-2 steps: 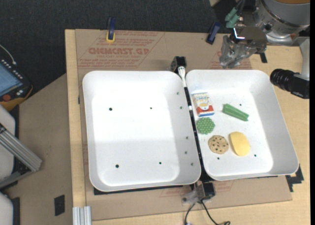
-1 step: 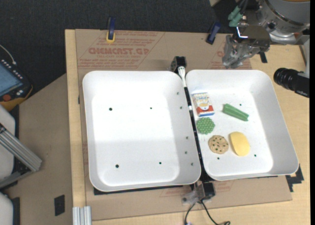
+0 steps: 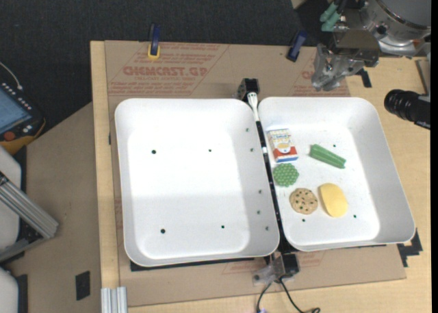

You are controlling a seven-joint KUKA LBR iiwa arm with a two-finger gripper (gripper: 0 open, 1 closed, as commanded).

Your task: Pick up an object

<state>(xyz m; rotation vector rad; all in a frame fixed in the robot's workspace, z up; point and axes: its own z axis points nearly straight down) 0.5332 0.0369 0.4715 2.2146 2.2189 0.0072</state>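
Overhead, the gripper (image 3: 331,75) was seen poised above the far rim of the right bin (image 3: 383,133), with nothing caught in it; whether its jaws stood apart or together could not be told at that angle. Five objects were gathered in that bin: a small red-and-white carton (image 3: 281,144) near the divider, a green pod-shaped piece (image 3: 327,156), a round green disc (image 3: 285,174), a cookie (image 3: 303,201) and a yellow rounded piece (image 3: 334,200). The left bin (image 3: 185,174) was marked by dark dots alone. Trouble was judged likeliest from crowding: the cookie and the yellow piece were lying just beside each other, so one could be nudged aside or two pinched at once. The flat cookie and disc were thought hard to grasp from above, and the carton's nearness to the divider wall could block a finger.
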